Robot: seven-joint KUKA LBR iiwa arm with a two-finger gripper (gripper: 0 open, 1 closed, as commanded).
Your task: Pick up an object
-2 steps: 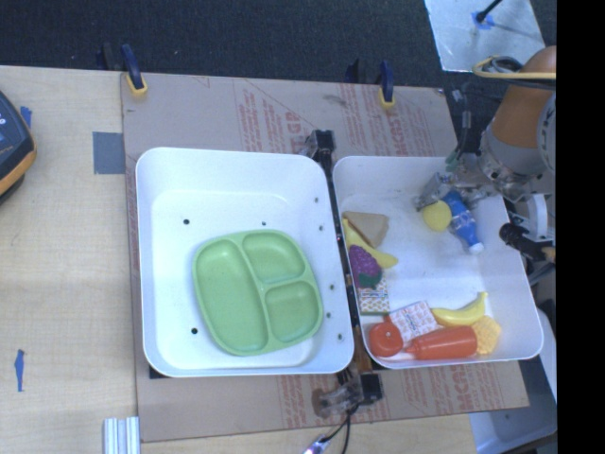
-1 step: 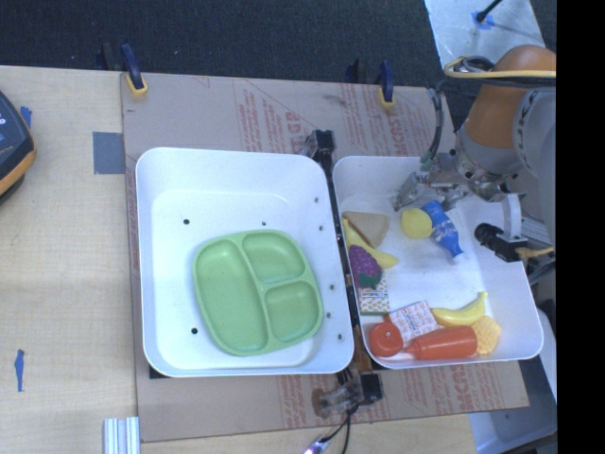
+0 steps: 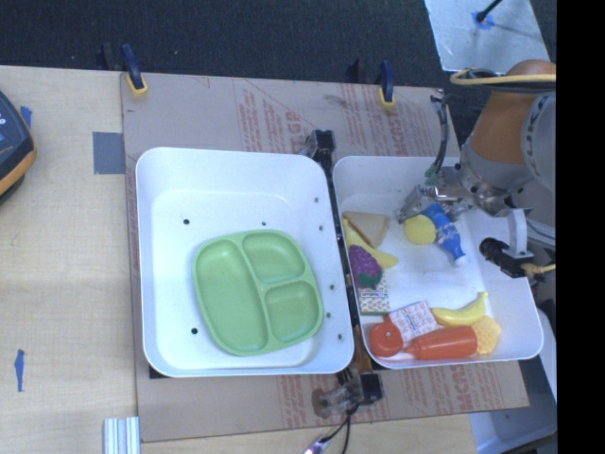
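The right bin holds several toy foods. A yellow lemon and a blue bottle lie side by side near its back. My gripper hangs just behind and above these two, at the end of the grey arm coming in from the right. Nothing shows between its tips. A bread slice and purple grapes lie along the bin's left wall. A banana, a red tomato, a red sausage and a white card crowd the front.
The left bin holds a green divided plate. A small patterned packet lies against the right bin's left wall and a yellow corn piece sits at the front right. Blue clamps hold the cardboard at the back.
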